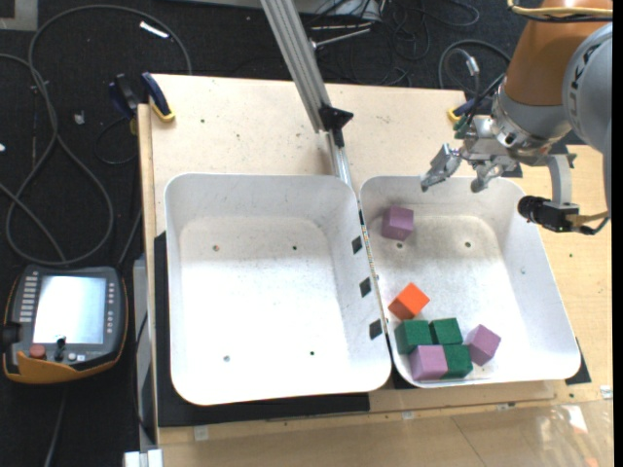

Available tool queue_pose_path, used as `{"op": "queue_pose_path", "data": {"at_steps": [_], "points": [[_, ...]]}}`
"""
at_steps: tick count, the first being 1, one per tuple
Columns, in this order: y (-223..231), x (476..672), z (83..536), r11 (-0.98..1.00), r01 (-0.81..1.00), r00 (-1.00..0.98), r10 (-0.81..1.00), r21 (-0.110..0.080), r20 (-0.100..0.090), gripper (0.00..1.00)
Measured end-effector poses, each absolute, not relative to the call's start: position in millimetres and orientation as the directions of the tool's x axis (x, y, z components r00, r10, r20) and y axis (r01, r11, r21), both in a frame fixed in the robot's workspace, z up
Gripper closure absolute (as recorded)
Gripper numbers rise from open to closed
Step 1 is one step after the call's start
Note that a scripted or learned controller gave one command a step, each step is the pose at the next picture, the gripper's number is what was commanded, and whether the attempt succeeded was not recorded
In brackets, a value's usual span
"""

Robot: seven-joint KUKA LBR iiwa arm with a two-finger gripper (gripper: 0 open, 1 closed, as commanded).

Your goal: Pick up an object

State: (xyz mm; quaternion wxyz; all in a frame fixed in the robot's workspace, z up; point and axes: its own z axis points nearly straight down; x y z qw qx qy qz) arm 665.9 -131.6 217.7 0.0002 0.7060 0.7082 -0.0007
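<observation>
Gripper point(465, 170), fingers spread and holding nothing, hangs above the right bin's point(545, 290) far edge. Nearest purple cube point(397, 223) lies by the bin's far-left corner; grasping not yet begun.

Your bench and the floor around it

You see a pale wooden bench top point(253, 125) on a dark floor point(68, 115) strewn with black cables point(39, 193); a teach pendant point(63, 324) lies at left, and a slanted aluminium rail point(292, 47) crosses the bench's far edge.
</observation>
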Motion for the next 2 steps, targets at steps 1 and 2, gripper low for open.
{"op": "queue_pose_path", "data": {"at_steps": [1, 2], "points": [[-141.6, 673.3, 261.9, 0.001, 1.000, -0.001, 1.000, 0.007, -0.002, 0.00], [-82.8, 658.3, 264.8, 0.008, 1.000, -0.008, 1.000, 0.001, 0.001, 0.00]]}}
